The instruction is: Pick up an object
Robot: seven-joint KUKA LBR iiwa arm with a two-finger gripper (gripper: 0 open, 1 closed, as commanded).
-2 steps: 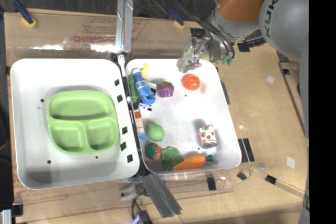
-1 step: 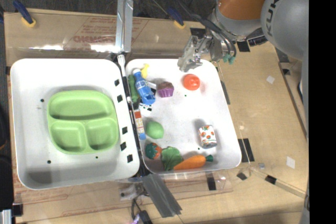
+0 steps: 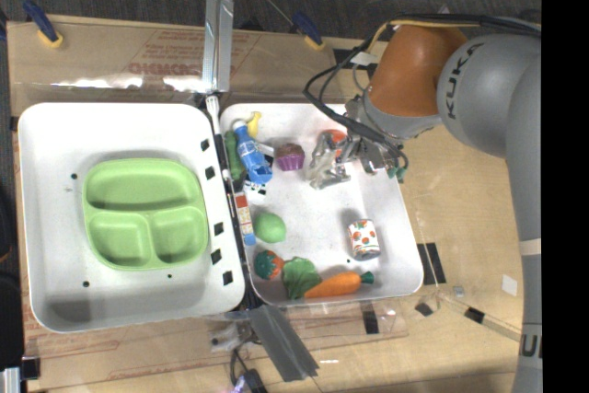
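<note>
Now, gripper (image 3: 328,168): I can't tell its state.
Nearest target: I read the cup (image 3: 292,156) at nine o'clock, just beside.

Even overhead light is brightening the scene; glare is streaking the clear tape (image 3: 138,83) at upper left, and fine detail is looking slightly soft, perhaps from compression.
</note>
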